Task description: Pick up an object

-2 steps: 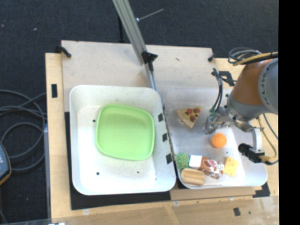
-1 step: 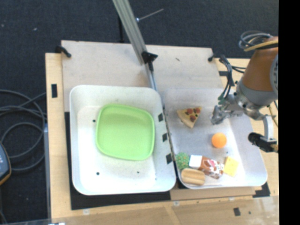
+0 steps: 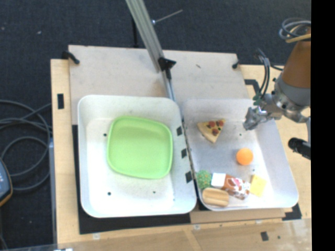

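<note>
The right bin (image 3: 272,140) holds a pizza slice (image 3: 211,130), an orange ball (image 3: 244,157), a yellow cheese wedge (image 3: 257,185), a bread roll (image 3: 215,197), a green broccoli piece (image 3: 203,179) and a small red-and-white toy (image 3: 233,185). My gripper (image 3: 252,118) hangs over the bin's upper right part, to the right of the pizza slice and above the orange ball. Nothing shows between its fingers.
The left bin (image 3: 89,140) holds a light green square plate (image 3: 140,147). A metal pole (image 3: 148,30) slants across the back of the bench. Black cables (image 3: 21,140) lie on the floor at the left.
</note>
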Tool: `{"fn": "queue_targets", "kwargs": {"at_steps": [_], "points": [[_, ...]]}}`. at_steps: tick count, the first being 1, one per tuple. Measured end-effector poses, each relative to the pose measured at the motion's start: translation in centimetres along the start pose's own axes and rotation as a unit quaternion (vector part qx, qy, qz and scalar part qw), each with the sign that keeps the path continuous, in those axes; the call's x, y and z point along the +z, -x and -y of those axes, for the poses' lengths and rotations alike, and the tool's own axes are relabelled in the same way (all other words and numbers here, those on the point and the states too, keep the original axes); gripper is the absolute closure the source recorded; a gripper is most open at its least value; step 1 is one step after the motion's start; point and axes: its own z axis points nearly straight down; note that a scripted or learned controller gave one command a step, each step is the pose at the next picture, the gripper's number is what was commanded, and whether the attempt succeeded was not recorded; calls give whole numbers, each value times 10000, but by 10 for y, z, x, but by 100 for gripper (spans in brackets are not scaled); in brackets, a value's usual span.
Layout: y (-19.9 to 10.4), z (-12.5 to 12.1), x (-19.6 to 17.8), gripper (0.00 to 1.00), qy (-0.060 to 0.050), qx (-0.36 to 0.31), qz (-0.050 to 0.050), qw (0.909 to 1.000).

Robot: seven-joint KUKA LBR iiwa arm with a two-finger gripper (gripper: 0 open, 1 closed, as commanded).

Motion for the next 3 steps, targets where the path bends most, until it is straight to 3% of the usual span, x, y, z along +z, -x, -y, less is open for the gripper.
{"fn": "queue_targets", "kwargs": {"at_steps": [3], "points": [[-144,22,13,100,-23,-13,-7,10000]]}}
